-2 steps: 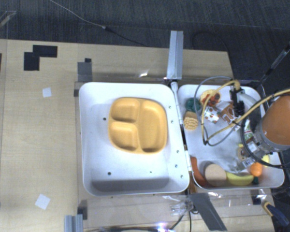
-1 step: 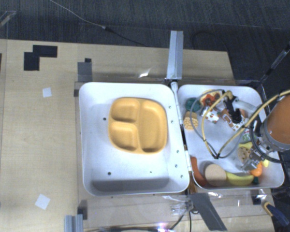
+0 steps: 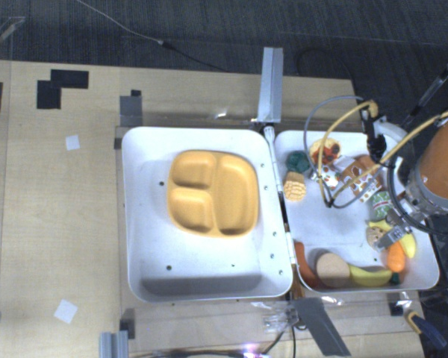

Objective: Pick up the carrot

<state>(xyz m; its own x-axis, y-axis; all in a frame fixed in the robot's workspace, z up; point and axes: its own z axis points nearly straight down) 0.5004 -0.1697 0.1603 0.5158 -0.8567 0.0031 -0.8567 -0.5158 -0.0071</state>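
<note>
Two bins: shallow white left bin (image 3: pixel 145 222) bears a yellow sectioned plastic tray (image 3: pixel 213 192); shallow white right bin (image 3: pixel 343 222) is crowded along its right and near walls.
Open room: bare floor mid right bin.
Carrot: small orange carrot (image 3: pixel 396 256) in the near-right corner, beside a yellow banana (image 3: pixel 372 276).
Gripper: grey two-finger gripper (image 3: pixel 388 233) just above the carrot; grip state cannot be told.

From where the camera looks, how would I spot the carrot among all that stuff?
Look in the right-hand white bin, at the corner nearest the camera on the arm's side. The carrot is the small bright orange piece there, beside the banana and the end effector. Its neighbours are yellow or tan; it alone is orange.
</note>
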